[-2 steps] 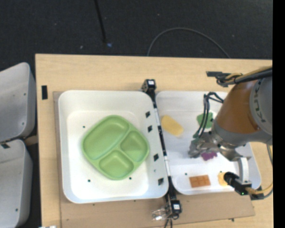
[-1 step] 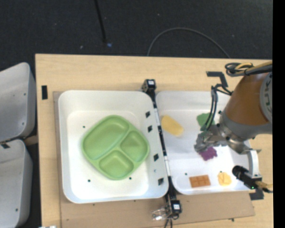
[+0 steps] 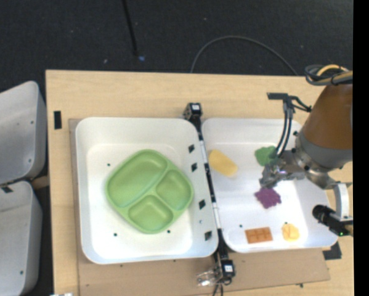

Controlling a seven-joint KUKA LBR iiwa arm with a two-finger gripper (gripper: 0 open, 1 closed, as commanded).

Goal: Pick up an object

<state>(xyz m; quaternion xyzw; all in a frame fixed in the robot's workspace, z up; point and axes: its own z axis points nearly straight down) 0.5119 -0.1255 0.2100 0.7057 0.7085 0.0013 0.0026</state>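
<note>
The arm is reaching in from three o'clock and hanging over the right bin, its orange band sitting above the grey wrist. The gripper is hovering low near the middle of that bin, right at the twelve o'clock edge of a purple toy; from where I'm standing I cannot tell whether it is closed or spread, and nothing is showing as held. A green toy is lying just at twelve o'clock from the gripper, partly tucked under the arm. A yellow lump is resting at nine o'clock from the gripper, near the divider. Down at six o'clock in the same bin an orange block is lying flat, with a small yellow toy just beside it at three o'clock. The left bin is holding a green divided plate, sitting at its centre
</note>
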